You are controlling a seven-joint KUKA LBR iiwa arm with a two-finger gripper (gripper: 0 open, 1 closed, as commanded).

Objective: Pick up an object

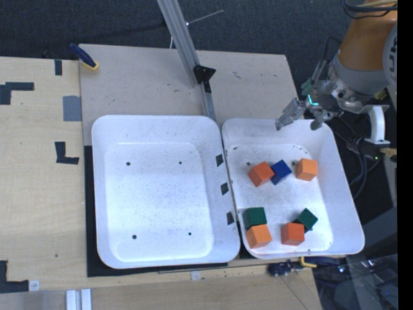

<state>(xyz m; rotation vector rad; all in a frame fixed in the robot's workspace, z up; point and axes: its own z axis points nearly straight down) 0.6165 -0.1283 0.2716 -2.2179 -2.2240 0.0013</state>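
Blocks fill my right-hand bin [342, 192]: seven small cubes on its white floor. At the bin's 12 o'clock side an orange block [261, 173] touches a blue block [281, 171], with a paler orange block [306, 169] just beside them toward 3 o'clock. Down at the 6 o'clock side a dark green block [254, 216] sits against another orange one [259, 235], and a red-orange block [292, 233] touches a second dark green block [307, 218].

My gripper [299, 113] hangs over the bin's far rim, fingers spread apart with nothing between them, as far as this slanted view lets me judge. From it, the pale orange block lies at 6 o'clock, near; the orange-and-blue pair lies toward 7 o'clock; the lower cluster is well apart, further along 6 o'clock.
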